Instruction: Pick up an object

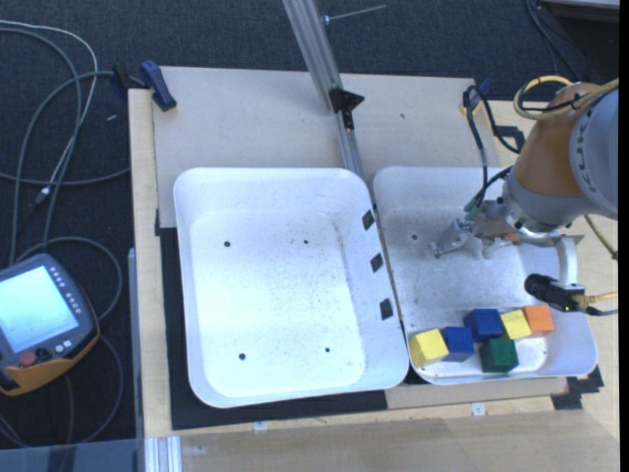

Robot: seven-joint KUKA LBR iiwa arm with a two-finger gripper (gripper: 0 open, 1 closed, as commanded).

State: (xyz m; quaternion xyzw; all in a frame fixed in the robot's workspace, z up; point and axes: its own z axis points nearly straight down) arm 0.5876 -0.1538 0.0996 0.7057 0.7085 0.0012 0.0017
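The camera view looks down on a big tan bench (pixel 256 116) with two white bins side by side. The left bin (pixel 275 283) is the larger one, and its floor has little dark specks on it. The right bin (pixel 432 283) touches it along the middle edge (three small black clips sit along that edge).

The grey arm (pixel 590 155) with its orange band comes in from the right and hangs over the upper part of the right bin. Its gripper (pixel 457 239) points left and sits just above the bin floor. I cannot tell how the claw is set, because it is too small and blurry. Nothing can be seen in it.

The blocks are all bunched up at the near end of the right bin, well apart from the gripper. From left to right there is a yellow block (pixel 428 346), a blue block (pixel 457 341), a bigger blue block (pixel 484 323), a green block (pixel 498 354), a second yellow block (pixel 515 324) and an orange block (pixel 539 318). They touch or nearly touch each other.

A screen pad (pixel 39 318) lies on the dark floor to the left.
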